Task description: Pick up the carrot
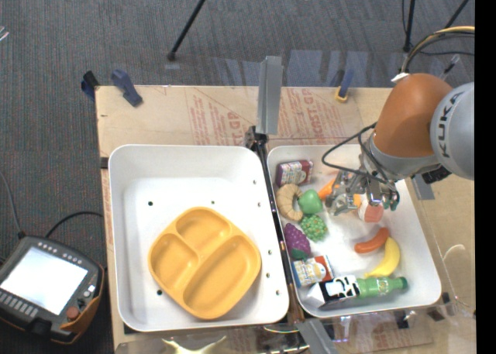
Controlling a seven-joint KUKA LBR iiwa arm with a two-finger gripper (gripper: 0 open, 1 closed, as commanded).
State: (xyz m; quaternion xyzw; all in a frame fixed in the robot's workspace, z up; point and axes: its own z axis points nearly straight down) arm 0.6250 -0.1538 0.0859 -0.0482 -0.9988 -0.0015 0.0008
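The gripper (pixel 353 199) is lowered into the right bin (pixel 425 256) beside the carrot (pixel 328 187); whether its fingers are parted cannot be told.

the carrot (pixel 328 187) lies mostly hidden behind the gripper (pixel 350 200), whose fingers blur into clutter, while the arm (pixel 434 124) is cut off at the frame's right edge.

High fixed camera, slanting down, both bins (pixel 124 190)
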